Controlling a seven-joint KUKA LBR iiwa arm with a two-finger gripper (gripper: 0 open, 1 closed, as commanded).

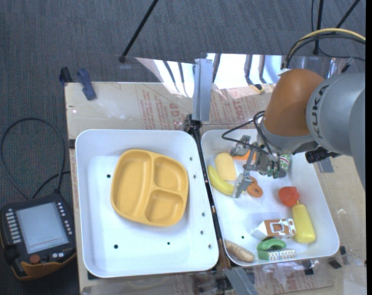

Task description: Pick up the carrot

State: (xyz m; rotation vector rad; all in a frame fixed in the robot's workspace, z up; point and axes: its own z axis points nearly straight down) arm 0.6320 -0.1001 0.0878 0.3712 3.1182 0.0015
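I have the end effector (246,180) low in the right bin (324,195), touching the carrot (255,190). I cannot tell its grip state, and I judge the lift not yet done.

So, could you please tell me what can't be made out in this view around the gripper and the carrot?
- Gripper: its fingers are too small and cluttered by cables to judge.
- Carrot: partly covered by the gripper, so any contact is unclear.
- Carton: print too small to read.
- Right bin: far corner hidden behind the arm.
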